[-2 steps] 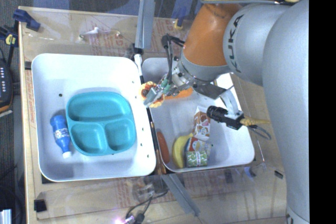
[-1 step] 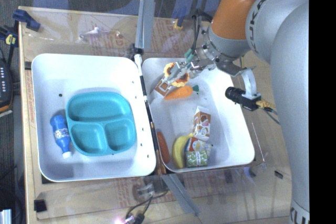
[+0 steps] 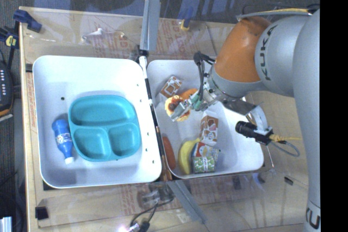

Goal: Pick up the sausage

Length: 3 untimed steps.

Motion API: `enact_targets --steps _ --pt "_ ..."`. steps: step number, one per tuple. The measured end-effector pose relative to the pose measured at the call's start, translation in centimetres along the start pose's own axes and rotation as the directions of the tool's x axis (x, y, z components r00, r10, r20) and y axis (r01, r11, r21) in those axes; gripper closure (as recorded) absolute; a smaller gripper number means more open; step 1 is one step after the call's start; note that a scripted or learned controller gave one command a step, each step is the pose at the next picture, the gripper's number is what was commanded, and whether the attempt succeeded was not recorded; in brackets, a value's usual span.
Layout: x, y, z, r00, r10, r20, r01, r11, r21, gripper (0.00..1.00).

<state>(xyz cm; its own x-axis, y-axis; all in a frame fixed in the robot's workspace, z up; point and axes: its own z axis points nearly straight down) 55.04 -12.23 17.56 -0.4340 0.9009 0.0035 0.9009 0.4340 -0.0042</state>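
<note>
Sausage (image 3: pixel 169 152): lower left of the right bin (image 3: pixel 247 157), against its left wall, just left of the banana (image 3: pixel 186 156).
Gripper (image 3: pixel 191 105): above the bin's middle, over a cluttered toy; finger state cannot be told.
Left bin (image 3: pixel 49 73): teal tray (image 3: pixel 103 126), blue bottle (image 3: pixel 63 140) beside it.
</note>
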Motion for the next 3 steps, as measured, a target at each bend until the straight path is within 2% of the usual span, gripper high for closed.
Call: enact_targets --steps 1,2,3 --pt "4.2 6.2 -7.4 0.998 0.055 0.002 -0.055 0.998 -0.004 1.00" --pt "4.2 -3.2 -0.9 0.933 -0.359 0.001 0.359 0.933 0.000 1.00" --pt "10.4 3.0 -1.6 0.955 -0.296 0.004 0.296 0.955 -0.002 1.00"
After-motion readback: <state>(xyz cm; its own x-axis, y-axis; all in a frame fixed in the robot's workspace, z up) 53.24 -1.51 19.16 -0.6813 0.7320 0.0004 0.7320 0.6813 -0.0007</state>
